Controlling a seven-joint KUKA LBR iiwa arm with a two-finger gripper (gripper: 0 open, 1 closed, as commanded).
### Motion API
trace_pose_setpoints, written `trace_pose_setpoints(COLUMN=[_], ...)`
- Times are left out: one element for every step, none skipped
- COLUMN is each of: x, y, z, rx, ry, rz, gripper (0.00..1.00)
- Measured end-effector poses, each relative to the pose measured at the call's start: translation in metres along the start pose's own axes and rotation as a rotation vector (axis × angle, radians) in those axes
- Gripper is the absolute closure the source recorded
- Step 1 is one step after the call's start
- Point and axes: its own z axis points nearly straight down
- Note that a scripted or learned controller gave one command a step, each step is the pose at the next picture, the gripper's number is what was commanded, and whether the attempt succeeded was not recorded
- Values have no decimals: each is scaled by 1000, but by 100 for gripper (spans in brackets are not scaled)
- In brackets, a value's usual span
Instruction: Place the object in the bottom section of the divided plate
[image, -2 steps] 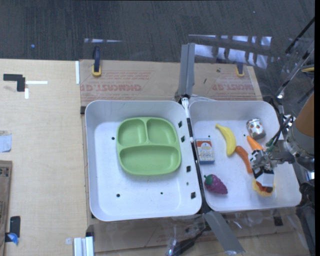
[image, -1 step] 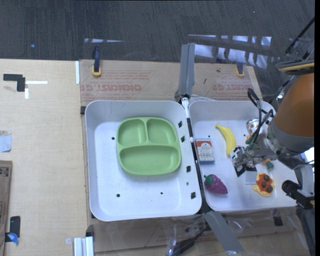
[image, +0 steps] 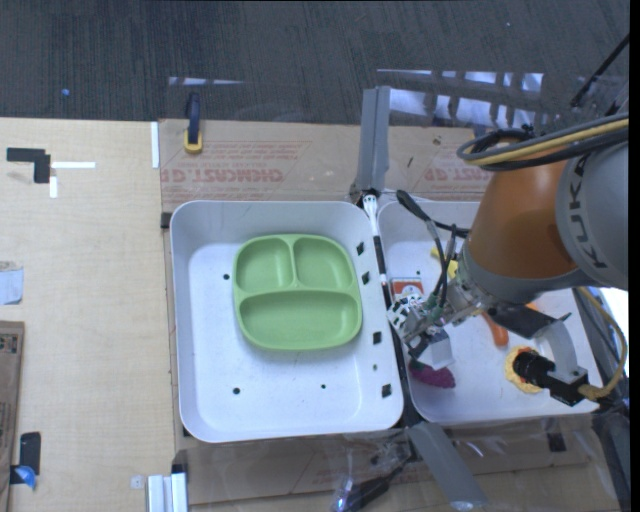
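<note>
Your end effector (image: 432, 335) is low in the right bin (image: 480, 395) — grip unclear.
The purple object (image: 436, 376) lies just at its 6 o'clock; the green divided plate (image: 297, 292) waits in the left bin (image: 210, 390).

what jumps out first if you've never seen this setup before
The light green divided plate stands out most, sitting in the left white bin with two small sections at the top and one long section at the bottom. Next comes the bulky grey and orange arm leaning over the right bin, its gripper down among small items, including a dark purple object and an orange piece.
</note>
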Motion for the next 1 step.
trace_pose_setpoints(x=[79], y=[64], z=[0], rx=[-2], ry=[-2], rz=[-267], gripper=[100])
